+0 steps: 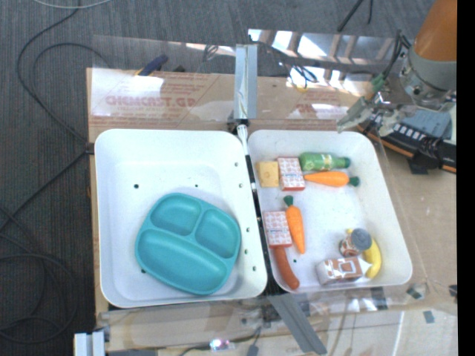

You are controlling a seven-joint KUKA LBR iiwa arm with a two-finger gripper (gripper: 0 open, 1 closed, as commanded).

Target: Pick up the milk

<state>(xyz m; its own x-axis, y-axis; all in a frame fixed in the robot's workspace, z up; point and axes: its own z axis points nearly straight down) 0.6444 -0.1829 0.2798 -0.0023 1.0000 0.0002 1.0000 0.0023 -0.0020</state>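
End effector [355, 117] open, holding nothing, above right bin [392, 199]; milk [341, 271] inside

Bright, even light falls from above, washing out the white bins [104, 199] and casting soft shadows. Glare streaks the clear panel [319, 47] behind them; details look slightly soft.

Teal divided plate [188, 242] is lying in left bin [119, 169]. In right bin [390, 199]: green bottle [323, 161] sitting above a carrot [327, 178], 2nd carrot [296, 228] beside sausage [285, 265], banana [373, 259] nr front-right corner.
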